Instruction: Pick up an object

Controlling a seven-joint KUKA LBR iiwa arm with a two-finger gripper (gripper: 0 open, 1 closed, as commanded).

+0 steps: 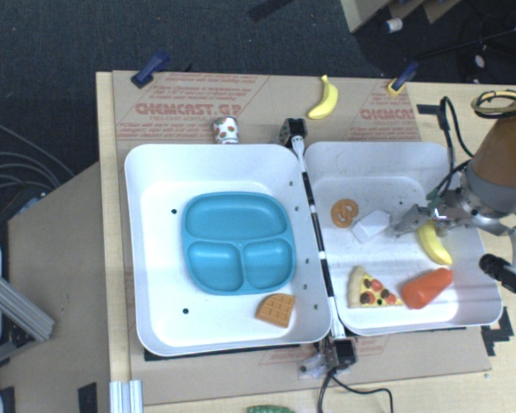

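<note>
Right now hand (415,219) just beside banana (435,245) in right bin; grip state unclear

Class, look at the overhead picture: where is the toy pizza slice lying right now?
The pizza slice lies in the right bin, near its front edge, just left of the carrot and below the pretzel.

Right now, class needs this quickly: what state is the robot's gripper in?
Gripper: cannot be told; it sits low in the right bin beside the banana.
</note>
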